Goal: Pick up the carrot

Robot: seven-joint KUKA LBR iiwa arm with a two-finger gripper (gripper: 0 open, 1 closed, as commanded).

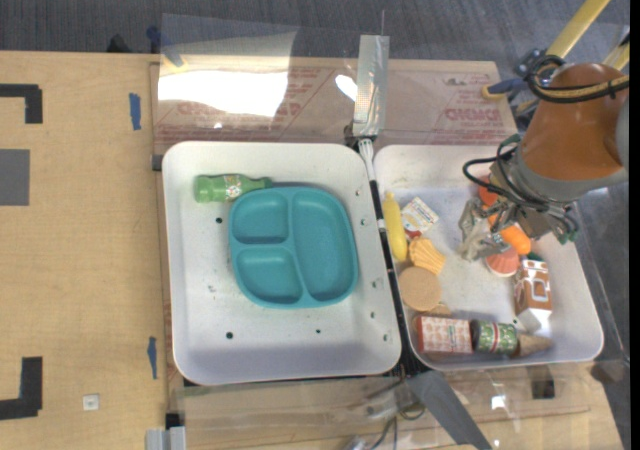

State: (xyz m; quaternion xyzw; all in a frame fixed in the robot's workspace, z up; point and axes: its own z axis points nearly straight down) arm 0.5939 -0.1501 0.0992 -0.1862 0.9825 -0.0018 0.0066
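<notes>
The carrot [515, 236], a small orange piece, lies in the right bin [580, 338] near its right wall. My gripper [486, 236] hangs low over that bin under the orange wrist band [570, 133]. It looks open, with bare bin floor between its grey fingers [470, 230]. The carrot sits just right of the right finger, touching or nearly touching it, not between the two. Another orange bit [487, 196] shows just above the gripper, partly hidden by the wrist.
The right bin also holds a banana [394, 226], a white packet [419, 212], a round biscuit [420, 289], a red-and-white item [503, 261], a small carton [533, 288] and a lying bottle [470, 336]. The left bin [190, 338] holds a teal divided plate [293, 243] and a green bottle [230, 186].
</notes>
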